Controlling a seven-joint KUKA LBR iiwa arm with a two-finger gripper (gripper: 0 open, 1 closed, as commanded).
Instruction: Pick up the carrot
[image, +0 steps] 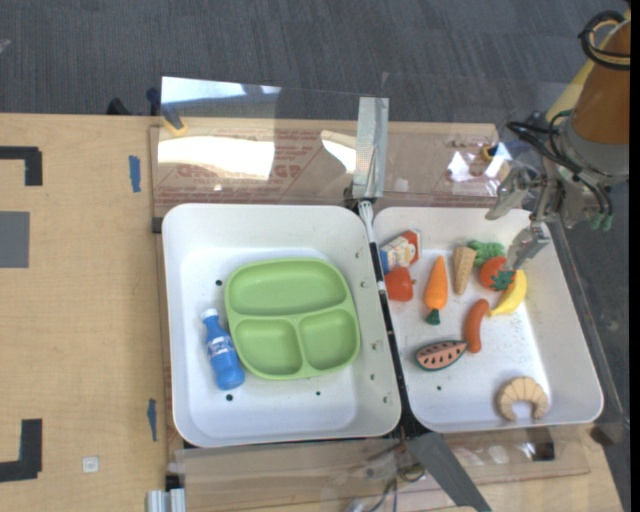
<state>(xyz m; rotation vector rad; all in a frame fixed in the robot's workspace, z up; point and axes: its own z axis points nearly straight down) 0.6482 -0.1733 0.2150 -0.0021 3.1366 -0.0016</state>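
Observation:
The carrot (435, 283) is orange with a small green end and lies lengthwise in the right bin (570, 340), left of its middle, its green end pointing toward the front. My gripper (509, 231) hangs over the bin's back right corner, to the right of and behind the carrot. Its two fingers (527, 246) stand apart with nothing between them, so the gripper is open. One fingertip hovers just above a red vegetable with green leaves (490, 264).
Around the carrot lie a red tomato (399, 285), a small packet (404, 247), a cone (463, 268), a banana (512, 294), a sausage (475, 326), a watermelon slice (440, 354) and a croissant (523, 397). The left bin (190, 240) holds a green divided plate (292, 318) and a blue bottle (222, 350).

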